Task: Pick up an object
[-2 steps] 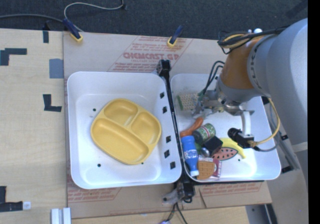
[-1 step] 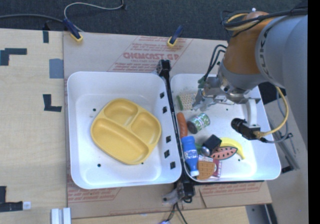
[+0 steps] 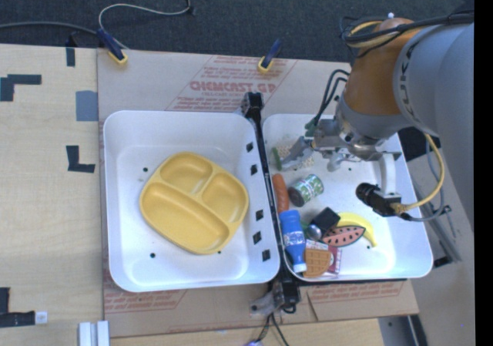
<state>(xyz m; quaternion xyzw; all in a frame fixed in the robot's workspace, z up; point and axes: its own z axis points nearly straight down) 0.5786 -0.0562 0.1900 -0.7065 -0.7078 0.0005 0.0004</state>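
Cardboard covers the surface under two white bins, and the right bin (image 3: 400,256) holds the clutter: a blue bottle (image 3: 292,235) lies against its left wall near the front, long axis running front to back, beside a small green can (image 3: 307,188). It looks light, stiff and smooth, so best taken across its narrow middle. The pincer (image 3: 339,153) hangs over the bin's back; whether released or clenched I cannot tell

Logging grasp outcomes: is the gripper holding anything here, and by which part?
Cannot be told. The gripper hangs over the right bin near the can, its tips unclear.
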